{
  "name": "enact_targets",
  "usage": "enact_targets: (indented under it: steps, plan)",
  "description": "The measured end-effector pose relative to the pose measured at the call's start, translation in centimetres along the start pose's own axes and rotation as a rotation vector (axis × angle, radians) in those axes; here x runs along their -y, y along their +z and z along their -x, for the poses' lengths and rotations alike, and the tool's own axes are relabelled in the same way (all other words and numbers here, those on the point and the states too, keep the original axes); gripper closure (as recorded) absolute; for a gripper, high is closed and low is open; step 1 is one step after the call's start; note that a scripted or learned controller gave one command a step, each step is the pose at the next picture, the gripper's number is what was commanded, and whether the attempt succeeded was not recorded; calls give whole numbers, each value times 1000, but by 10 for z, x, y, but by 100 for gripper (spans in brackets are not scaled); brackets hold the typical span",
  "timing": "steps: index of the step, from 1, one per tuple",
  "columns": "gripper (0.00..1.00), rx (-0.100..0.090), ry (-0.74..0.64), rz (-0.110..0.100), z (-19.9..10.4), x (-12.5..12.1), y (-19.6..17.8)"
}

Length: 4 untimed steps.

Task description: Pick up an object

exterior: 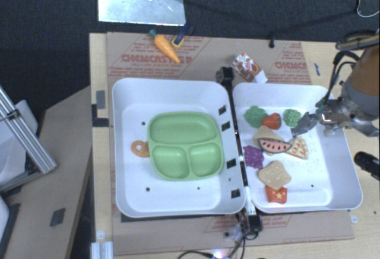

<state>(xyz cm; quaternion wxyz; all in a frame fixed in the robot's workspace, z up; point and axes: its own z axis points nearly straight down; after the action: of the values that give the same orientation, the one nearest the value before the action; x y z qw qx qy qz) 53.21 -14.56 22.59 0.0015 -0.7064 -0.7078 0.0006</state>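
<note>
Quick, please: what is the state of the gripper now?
Gripper: above the right bin, near the pizza slice; open or shut cannot be told.

Two white bins sit side by side on the desk (pixel 77 121). The left bin (pixel 127 103) holds a green divided tray (pixel 184 145) with a small pretzel (pixel 140 148) just beside it. The right bin (pixel 338 186) holds toy food: a watermelon slice (pixel 275 146), a pizza slice (pixel 298 148), a tomato (pixel 272 120), broccoli (pixel 291 116), a leafy green (pixel 256 115), purple grapes (pixel 253 157), a cracker (pixel 274 174) and a red piece (pixel 276 194). The claw (pixel 304 124) hangs low beside the broccoli, above the pizza slice. A toy carrot (pixel 166 48) and a small carton (pixel 249 68) lie behind the bins.
</note>
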Motion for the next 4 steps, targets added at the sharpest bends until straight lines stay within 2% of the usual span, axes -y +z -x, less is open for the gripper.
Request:
enact_targets:
  steps: [2,3,4]
  plan:
    - [0,0,1,1,0,2,84]
    - [0,5,2,8,1,0,134]
    - [100,11,4,19,4,-2,118]
